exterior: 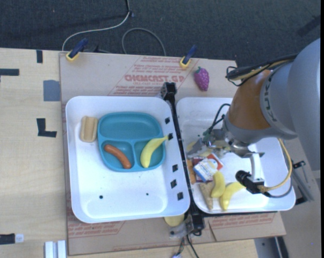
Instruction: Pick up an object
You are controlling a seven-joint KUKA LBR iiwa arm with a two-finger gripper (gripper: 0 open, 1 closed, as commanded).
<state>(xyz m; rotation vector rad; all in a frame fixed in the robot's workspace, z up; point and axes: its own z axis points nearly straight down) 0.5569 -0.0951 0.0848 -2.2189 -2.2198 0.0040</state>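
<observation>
The gripper (222, 140) hangs over the right bin (269, 204), just above the snack packet (207, 169) and 2 bananas (224, 188).

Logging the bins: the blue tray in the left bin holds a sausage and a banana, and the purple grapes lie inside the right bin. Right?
Not quite. The camera view shows the grapes outside both bins, on the cardboard behind the right bin. The rest holds.

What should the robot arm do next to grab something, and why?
Probably lower a little straight down. The gripper hangs over the right bin, right above a pile with a red and white packet and yellow bananas. Nothing shows between its fingers.
</observation>
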